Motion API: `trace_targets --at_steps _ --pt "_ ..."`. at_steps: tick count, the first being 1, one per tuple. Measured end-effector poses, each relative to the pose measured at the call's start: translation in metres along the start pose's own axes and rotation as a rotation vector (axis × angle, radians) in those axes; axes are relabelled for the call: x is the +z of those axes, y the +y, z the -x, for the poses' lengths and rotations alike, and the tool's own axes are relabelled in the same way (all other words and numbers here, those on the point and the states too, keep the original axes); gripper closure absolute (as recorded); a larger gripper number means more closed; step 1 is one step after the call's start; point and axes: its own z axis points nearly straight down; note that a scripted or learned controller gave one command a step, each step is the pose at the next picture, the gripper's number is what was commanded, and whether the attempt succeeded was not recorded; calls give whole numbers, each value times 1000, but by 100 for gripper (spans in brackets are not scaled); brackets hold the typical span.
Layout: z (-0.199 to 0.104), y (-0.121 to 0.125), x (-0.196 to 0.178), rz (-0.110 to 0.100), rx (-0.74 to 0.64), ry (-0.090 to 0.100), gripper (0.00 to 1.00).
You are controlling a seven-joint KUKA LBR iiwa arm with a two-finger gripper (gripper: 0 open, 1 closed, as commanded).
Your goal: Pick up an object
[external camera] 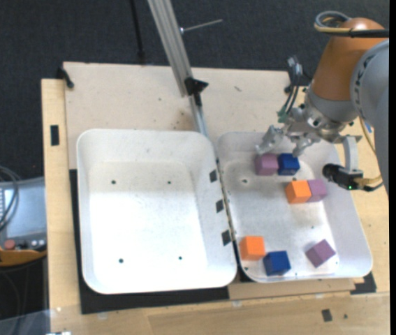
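Observation:
The right bin (337, 218) holds several small blocks. A purple block (267, 164) and a blue block (289, 164) sit side by side near its far edge. An orange block (297, 191) touches another purple block (318, 189) mid-bin. Along the near edge lie an orange block (253, 246), a blue block (276, 262) and a purple block (320, 252). My gripper (284, 143) hangs just beyond the far purple and blue pair, open, with its fingers spread and nothing between them.
The left bin (149, 211) stands beside the right one, their rims meeting near the middle. A slanted aluminium post (173, 37) rises behind the bins. A black part with a green light (342, 176) juts from the arm over the right bin's far right.

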Motion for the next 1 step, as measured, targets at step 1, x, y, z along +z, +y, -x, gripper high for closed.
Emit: trace_targets --at_steps 1 --pt "10 -2 56 6 0 -2 0"
